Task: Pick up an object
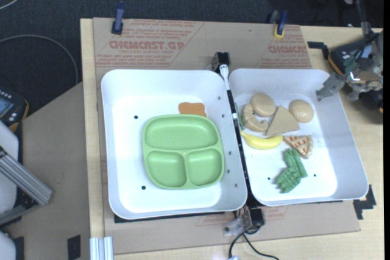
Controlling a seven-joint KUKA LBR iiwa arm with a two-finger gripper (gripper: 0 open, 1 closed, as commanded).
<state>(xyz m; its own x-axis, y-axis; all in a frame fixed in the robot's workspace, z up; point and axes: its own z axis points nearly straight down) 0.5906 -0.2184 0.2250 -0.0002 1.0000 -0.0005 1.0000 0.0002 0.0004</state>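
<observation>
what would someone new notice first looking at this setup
The big green divided plate in the left bin stands out first, with a small orange piece just behind it. Next comes the cluster of toy food in the right bin: a yellow banana, green beans and a pizza slice. The gripper sits at the right bin's far right edge.

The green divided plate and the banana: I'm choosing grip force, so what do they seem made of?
Green divided plate: probably moulded plastic, matte, with uniform colour and soft rounded compartment ridges. Banana: likely toy plastic or rubber, smooth, evenly yellow, no markings; too small to be sure.
</observation>
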